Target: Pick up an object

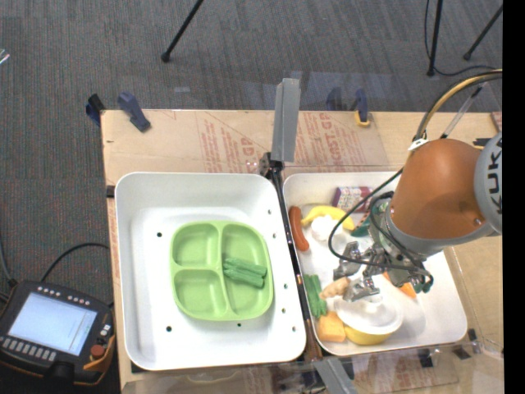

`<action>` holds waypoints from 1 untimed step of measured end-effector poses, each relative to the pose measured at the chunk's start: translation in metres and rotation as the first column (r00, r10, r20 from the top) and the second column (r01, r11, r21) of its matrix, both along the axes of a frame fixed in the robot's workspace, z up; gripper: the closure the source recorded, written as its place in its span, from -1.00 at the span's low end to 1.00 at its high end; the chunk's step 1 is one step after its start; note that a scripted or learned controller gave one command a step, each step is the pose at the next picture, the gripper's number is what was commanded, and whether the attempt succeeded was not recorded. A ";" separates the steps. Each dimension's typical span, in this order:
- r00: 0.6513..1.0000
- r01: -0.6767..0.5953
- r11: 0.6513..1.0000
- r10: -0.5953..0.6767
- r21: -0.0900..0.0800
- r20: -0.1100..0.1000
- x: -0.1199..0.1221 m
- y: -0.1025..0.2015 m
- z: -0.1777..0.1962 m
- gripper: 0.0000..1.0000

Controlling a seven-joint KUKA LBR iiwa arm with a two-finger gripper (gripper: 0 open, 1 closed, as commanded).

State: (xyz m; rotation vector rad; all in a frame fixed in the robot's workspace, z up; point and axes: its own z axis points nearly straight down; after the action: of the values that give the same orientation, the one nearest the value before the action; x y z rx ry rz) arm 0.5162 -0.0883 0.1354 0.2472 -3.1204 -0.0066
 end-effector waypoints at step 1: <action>0.939 0.343 0.939 -0.343 -0.002 0.014 0.087 -0.049 -0.047 1.00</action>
State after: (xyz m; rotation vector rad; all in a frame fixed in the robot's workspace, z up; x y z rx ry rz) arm 0.6034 -0.1374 0.0888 -0.3021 -3.1293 -0.0012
